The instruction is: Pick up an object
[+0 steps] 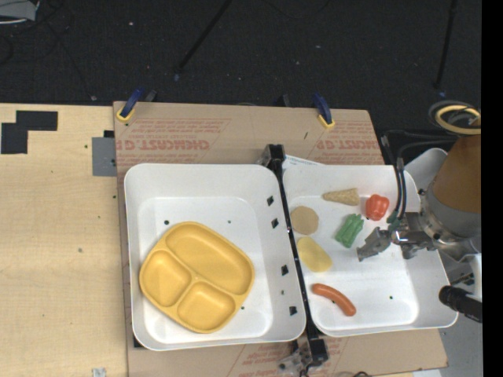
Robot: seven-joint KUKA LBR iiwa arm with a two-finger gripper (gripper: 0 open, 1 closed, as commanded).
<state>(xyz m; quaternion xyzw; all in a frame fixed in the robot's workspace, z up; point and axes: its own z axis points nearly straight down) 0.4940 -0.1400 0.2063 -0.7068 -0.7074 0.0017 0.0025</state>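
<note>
Gripper (376,244) sits low over the right bin (424,309), fingers apart, nothing between them. Nearest item: green toy vegetable (350,230), just left of the fingertips, lying at a slant. Red pepper (377,206) just above it, cone-shaped piece (341,196) further up. Tan disc (305,220) and pale yellow piece (314,254) sit near the divider; red sausage (334,298) lies alone at the bottom. All look like light, stiff, smooth plastic, likely slippery. Best bet: pinch the green one across its narrow width. Left bin (141,187) holds a yellow divided plate (196,286).
</note>
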